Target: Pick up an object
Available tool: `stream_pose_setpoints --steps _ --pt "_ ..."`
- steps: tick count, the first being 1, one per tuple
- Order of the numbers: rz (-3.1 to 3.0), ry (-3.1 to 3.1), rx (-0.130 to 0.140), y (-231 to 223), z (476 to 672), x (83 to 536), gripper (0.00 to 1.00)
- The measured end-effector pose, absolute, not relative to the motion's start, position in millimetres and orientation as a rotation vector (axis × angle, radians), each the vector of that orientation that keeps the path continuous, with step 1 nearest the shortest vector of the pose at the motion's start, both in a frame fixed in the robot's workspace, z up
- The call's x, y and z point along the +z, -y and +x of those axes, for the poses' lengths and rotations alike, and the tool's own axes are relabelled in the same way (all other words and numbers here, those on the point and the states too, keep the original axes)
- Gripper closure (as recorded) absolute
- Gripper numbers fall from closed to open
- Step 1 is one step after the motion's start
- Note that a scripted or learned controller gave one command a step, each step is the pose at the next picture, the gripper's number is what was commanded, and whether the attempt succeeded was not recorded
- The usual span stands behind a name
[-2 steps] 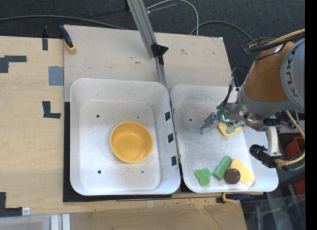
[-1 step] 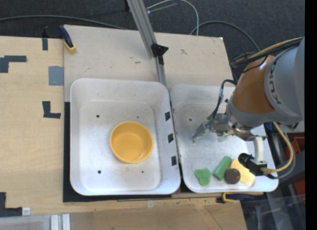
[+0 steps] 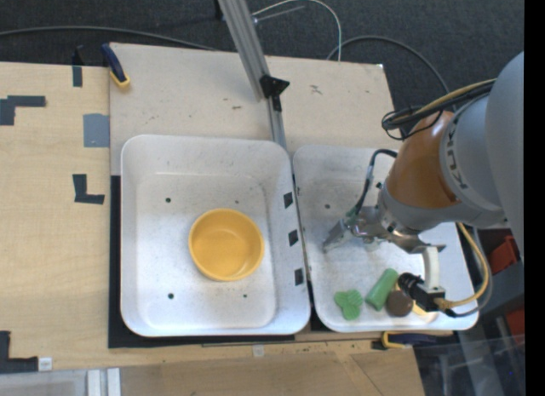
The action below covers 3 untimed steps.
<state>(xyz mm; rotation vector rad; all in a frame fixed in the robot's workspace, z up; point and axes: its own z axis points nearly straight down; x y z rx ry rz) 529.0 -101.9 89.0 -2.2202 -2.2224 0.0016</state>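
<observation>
- The desk point(image 3: 51, 215) carried two shallow white bins side by side, with dark tape marks on its bare wood at the left edge.
- A blue-and-yellow clamp point(image 3: 115, 66) lay near the far left corner of the pale board under the bins.
- The left bin point(image 3: 136, 215) held a yellow bowl point(image 3: 226, 243), upright, a little toward the near edge and right of the bin's middle.
- A grey metal pole point(image 3: 247, 37) slanted down from the far edge to the gap between the two bins.
- The right bin point(image 3: 319, 173) touched the left bin along their shared rim.
- The gripper point(image 3: 341, 234) sat low over the middle of the right bin; the fingers point(image 3: 332, 239) were spread apart, released, with nothing between them.
- A small bumpy green object point(image 3: 348, 303) lay by the near edge of the right bin.
- Just beside it, to the right, a green block point(image 3: 382, 289) lay tilted.
- A brown round object point(image 3: 398, 302) touched the green block near the bin's near right corner.
- All three lay near the gripper but apart from it.
- The grey arm point(image 3: 477, 156) with its orange band point(image 3: 417, 169) reached in over the right edge of the right bin.
</observation>
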Motion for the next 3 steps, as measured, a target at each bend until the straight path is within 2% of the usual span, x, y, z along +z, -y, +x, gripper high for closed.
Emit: stream_pose_setpoints --steps 1,2,3 --pt "-2.218 2.221 0.002 101.2 528.7 99.3 1.00" --pt "-2.220 2.222 0.002 97.3 523.7 156.7 1.00" --pt "-2.223 2.225 -0.003 104.8 531.9 208.0 1.00"
